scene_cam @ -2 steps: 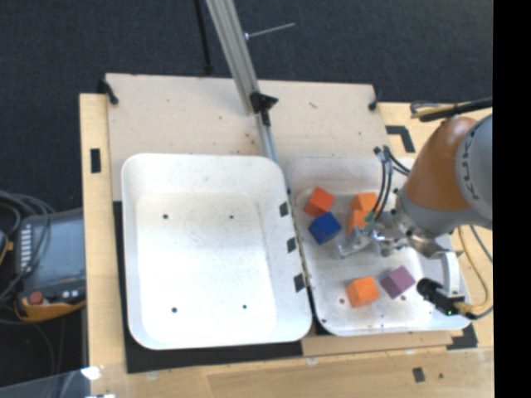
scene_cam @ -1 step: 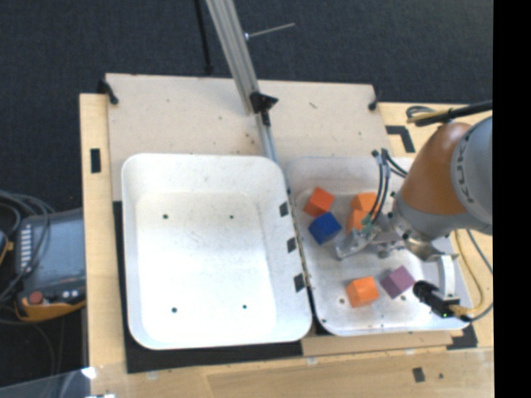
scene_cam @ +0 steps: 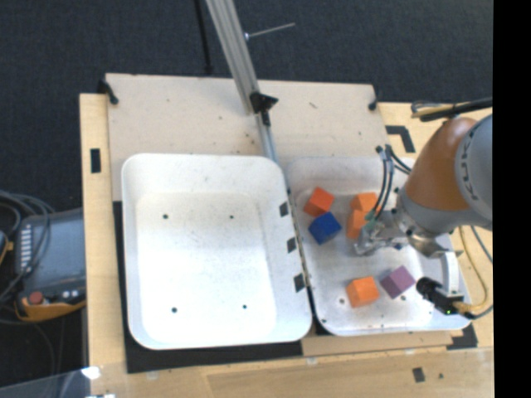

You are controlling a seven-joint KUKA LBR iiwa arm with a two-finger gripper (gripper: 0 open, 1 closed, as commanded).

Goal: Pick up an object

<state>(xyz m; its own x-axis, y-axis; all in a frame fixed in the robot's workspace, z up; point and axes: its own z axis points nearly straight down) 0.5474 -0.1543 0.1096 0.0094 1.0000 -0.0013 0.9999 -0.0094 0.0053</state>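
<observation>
While the arm [scene_cam: 444, 177] reaches into the right bin [scene_cam: 332, 322], its gripper [scene_cam: 371, 237] sits low among the blocks, and whether anything is clamped there cannot be told. An orange block [scene_cam: 362, 211] lies just beside the gripper, on its upper side and partly hidden. To its left are a blue block [scene_cam: 325, 228] and another orange block [scene_cam: 320, 201]. Below it rest an orange cube [scene_cam: 362, 291] and a purple block [scene_cam: 397, 281]. The left bin [scene_cam: 137, 172] stands well apart to the left.
</observation>
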